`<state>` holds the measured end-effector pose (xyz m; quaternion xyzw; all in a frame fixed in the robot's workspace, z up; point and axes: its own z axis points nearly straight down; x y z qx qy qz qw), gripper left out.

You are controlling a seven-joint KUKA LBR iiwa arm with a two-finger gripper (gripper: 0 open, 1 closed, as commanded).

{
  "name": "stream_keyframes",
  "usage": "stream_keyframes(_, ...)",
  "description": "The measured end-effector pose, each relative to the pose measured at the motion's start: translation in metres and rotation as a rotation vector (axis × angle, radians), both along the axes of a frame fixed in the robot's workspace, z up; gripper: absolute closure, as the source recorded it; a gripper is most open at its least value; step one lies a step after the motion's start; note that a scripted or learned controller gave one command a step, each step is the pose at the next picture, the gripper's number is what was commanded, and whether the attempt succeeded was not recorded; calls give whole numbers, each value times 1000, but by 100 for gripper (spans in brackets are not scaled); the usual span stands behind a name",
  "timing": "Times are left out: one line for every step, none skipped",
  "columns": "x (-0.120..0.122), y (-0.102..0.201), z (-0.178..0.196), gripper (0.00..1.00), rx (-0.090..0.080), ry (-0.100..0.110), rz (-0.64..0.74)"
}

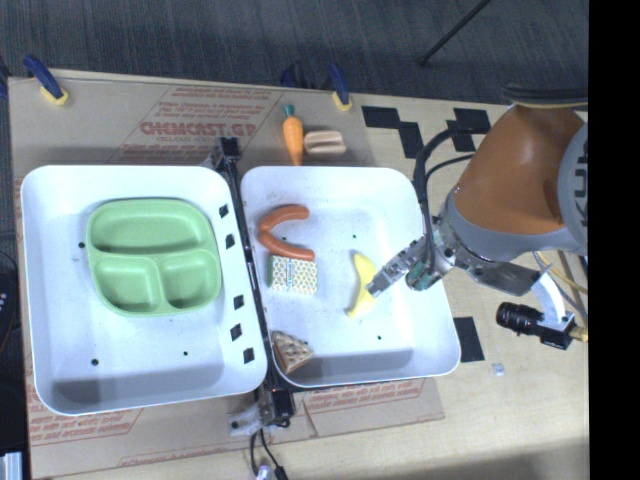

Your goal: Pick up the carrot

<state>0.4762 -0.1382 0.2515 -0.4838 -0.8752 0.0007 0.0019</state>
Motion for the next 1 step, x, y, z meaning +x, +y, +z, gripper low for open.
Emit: stream_keyframes(1,-73,139,100,-4,-6,119)
